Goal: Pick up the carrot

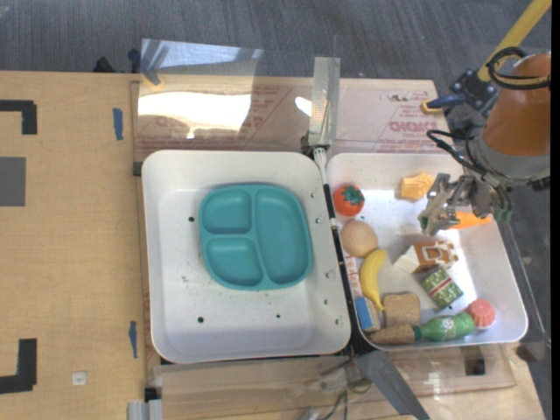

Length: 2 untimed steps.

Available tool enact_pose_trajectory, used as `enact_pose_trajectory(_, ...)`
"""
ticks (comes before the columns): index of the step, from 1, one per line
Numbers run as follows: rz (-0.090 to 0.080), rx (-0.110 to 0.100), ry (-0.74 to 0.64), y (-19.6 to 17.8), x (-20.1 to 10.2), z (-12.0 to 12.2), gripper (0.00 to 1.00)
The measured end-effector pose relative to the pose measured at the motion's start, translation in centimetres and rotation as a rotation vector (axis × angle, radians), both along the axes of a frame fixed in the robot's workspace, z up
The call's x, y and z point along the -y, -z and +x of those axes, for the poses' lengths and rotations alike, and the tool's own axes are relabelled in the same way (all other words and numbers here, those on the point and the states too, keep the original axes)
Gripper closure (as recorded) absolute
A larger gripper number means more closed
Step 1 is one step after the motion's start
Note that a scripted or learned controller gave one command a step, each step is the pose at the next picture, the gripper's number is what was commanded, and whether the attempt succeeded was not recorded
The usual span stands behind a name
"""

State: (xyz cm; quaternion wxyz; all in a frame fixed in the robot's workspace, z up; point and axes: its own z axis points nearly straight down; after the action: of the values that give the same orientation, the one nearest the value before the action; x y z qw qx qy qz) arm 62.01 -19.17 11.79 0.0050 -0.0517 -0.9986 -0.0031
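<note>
From my remote seat I saw the grey arm with its orange band reaching over the right-hand shallow white bin point(516, 300), its metal two-finger tool point(448, 206) hanging just above the far part of that bin. I could not tell how far apart the fingers stood. The small orange carrot point(475, 220) lay in the same bin, just beside the tool on its right and partly hidden by it; I could not tell whether they touched. Toward the left wall of that bin sat a red tomato with a green top point(349, 199), a round tan bread roll point(358, 237) and a curved yellow banana point(373, 276). A green bottle point(446, 326) lay along the bin's near wall. A yellow wedge of cheese point(416, 185) lay left of the tool. The left-hand white bin point(166, 234) on the worktop held a teal divided plastic plate point(256, 236).
</note>
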Motion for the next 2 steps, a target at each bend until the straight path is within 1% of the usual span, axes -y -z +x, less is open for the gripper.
enact_pose_trajectory(1, 0.011, 0.023, -0.339, 2.7, 1.5, -1.3, 1.0)
enact_pose_trajectory(2, -0.005, 0.022, -0.195, -2.6, -6.0, 0.0, 1.0)
